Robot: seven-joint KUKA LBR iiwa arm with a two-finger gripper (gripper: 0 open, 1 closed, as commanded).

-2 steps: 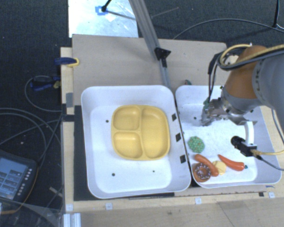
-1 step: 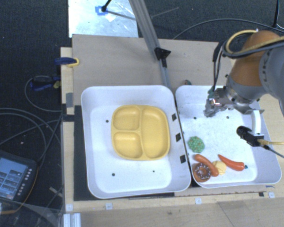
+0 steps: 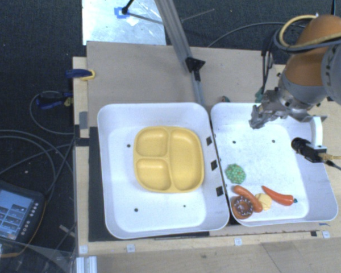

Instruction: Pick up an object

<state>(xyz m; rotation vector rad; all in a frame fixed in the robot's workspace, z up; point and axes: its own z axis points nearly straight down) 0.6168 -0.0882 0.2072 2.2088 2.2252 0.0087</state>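
gripper: over right bin's far edge, finger state untellable. toys clustered near corner; you risk a miss or double grab.

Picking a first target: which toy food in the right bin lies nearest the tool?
The green round toy. It sits apart, further up the bin towards the tool, while the hot dog, donut and chili pepper cluster lower.
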